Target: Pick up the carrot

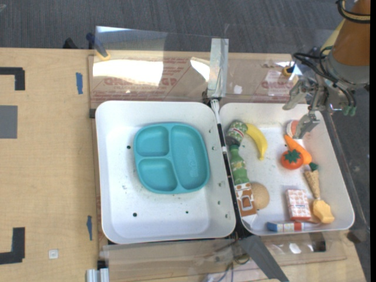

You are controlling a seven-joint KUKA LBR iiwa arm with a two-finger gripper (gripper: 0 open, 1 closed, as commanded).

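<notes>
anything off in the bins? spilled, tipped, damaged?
Nothing spilled or broken that I can see. The right bin is crowded: the carrot lies against the tomato, with the claw just above them. The teal divided plate sits flat in the left bin.

You won't get readable text here. The clear panel (176, 78) behind the bins carries red lettering, mirrored and glare-washed, illegible. The small red-and-white box (298, 204) in the right bin (343, 207) has print on its face, too small to read. Same for the label on the green bottle (238, 151) and the brown packet (245, 198) below it.
</notes>
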